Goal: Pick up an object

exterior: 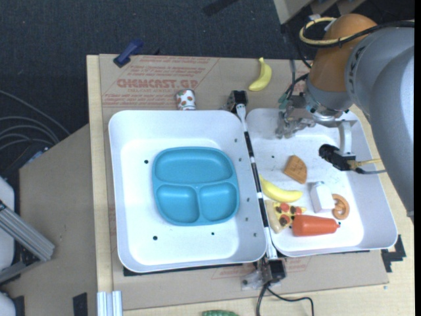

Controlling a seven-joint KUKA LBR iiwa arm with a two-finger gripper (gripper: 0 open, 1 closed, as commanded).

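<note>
My gripper (pixel 290 126) hangs low over the far left corner of the right bin (pixel 375 232), with none of the objects under it. Nearer the front of this bin lie a brown bread piece (pixel 295 168), a yellow banana (pixel 279 191), a small white block (pixel 320 196), a brown pretzel (pixel 341 206), a red-orange carrot-like piece (pixel 314 225) and a pizza slice (pixel 283 214). The bread piece is the closest to the gripper, a little in front of it.
The left bin (pixel 125 150) holds a blue divided plate (pixel 195 184). On the cardboard behind the bins lie a second banana (pixel 261 76), a small spotted toy (pixel 186 99) and a blue object (pixel 128 53). The grey arm (pixel 385 78) covers the right rear.
</note>
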